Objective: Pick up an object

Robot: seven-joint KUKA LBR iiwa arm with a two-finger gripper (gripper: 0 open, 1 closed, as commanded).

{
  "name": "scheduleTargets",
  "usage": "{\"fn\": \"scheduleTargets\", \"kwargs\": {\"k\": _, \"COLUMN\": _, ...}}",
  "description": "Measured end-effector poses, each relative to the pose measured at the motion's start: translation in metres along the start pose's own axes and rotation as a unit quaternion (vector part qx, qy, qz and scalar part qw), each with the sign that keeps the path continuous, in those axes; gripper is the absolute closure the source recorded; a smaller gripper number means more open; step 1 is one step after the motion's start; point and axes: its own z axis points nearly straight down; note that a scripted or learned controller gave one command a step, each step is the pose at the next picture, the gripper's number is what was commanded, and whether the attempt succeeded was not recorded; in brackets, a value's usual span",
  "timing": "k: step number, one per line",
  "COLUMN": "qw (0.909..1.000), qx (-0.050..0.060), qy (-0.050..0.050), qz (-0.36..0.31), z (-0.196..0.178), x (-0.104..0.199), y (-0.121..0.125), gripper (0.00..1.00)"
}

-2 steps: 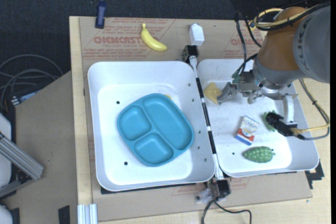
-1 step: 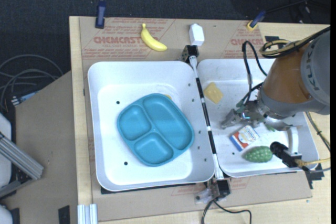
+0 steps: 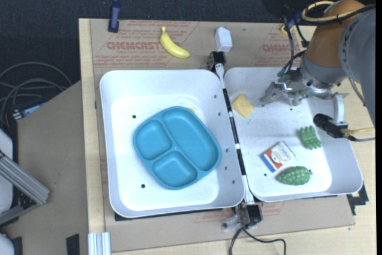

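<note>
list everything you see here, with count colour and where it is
bins: 2, white, side by side on the bench
divided plate: 1, blue, in the left bin
cheese wedge: 1, pale yellow, right bin near the divider
small box: 1, red, white and blue, right bin
bumpy green items: 2, green, right bin, near side
banana: 1, yellow, on the bench behind the left bin
arm: 1, grey with orange band, over the right bin's far side

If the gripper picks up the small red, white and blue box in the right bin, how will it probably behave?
The small box lies flat on the right bin floor, so it probably will not roll. It looks thin and light, perhaps cardboard, so it may slide when pushed. Its low profile may give the fingers little to grasp.
</note>
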Motion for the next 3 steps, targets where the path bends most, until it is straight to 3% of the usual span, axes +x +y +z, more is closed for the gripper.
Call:
{"fn": "scheduleTargets", "kwargs": {"k": 1, "qw": 1.0, "qx": 0.002, "qy": 0.0, "qz": 0.0, "z": 0.0, "x": -0.049, "y": -0.022, "gripper": 0.0}}
{"fn": "scheduleTargets", "kwargs": {"k": 3, "qw": 1.0, "qx": 0.002, "qy": 0.001, "qz": 0.0, "z": 0.001, "x": -0.052, "y": -0.107, "gripper": 0.0}}
